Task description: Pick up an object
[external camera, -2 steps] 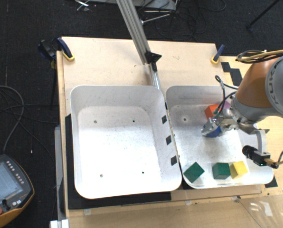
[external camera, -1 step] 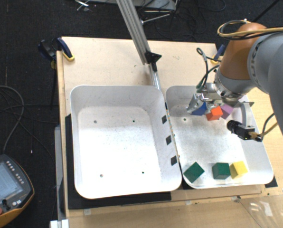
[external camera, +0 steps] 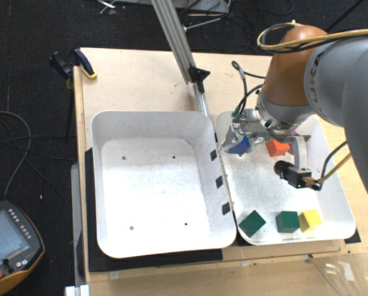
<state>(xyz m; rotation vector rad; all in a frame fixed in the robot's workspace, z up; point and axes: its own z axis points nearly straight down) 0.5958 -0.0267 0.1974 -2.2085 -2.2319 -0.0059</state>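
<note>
My gripper [external camera: 238,135] is low over the far left part of the right bin [external camera: 332,184], close to the wall between the two bins. A small blue object [external camera: 239,146] lies right at its tip and is partly covered by it. I cannot tell if the blue object is held. An orange block [external camera: 278,147] sits just to the right of the gripper, under the wrist. Near the bin's front edge lie a dark green block [external camera: 252,222], a second green block [external camera: 287,221] and a yellow block [external camera: 310,219].
The left bin [external camera: 110,128] stands beside the right one, sharing a raised wall with it. A slanted metal rail [external camera: 175,32] reaches down to the bins' far edge. A black fitting on the arm [external camera: 292,174] hangs over the middle of the right bin.
</note>
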